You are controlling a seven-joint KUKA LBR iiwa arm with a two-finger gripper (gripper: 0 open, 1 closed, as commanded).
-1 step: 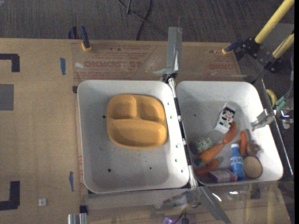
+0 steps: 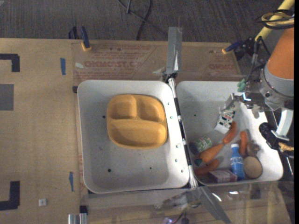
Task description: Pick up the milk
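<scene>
From my seat I see the gripper [image 2: 236, 100] at the upper right of the right bin [image 2: 196, 97], with the milk [image 2: 225, 117] just under its fingertips. The carton hangs tilted, its top end up at the metal fingers, and it looks pinched between them, so the fingers are closed to a narrow gap around the carton's top. The milk is a small white box with dark print, and its lower end is apart from the pile below.

Both bins are shallow white plastic with rounded corners. In the left bin [image 2: 88, 139] lies a yellow tray [image 2: 137, 121], matte, moulded into three compartments. Toward the near end of the right bin I see carrots [image 2: 216, 150], smooth and orange, one of them just below the milk, a blue bottle [image 2: 236, 160] with a white cap, a tan rounded potato [image 2: 252, 167] and a flat pink box [image 2: 222, 175]. The bench [image 2: 37, 125] is bare brown board with blue tape marks.
</scene>
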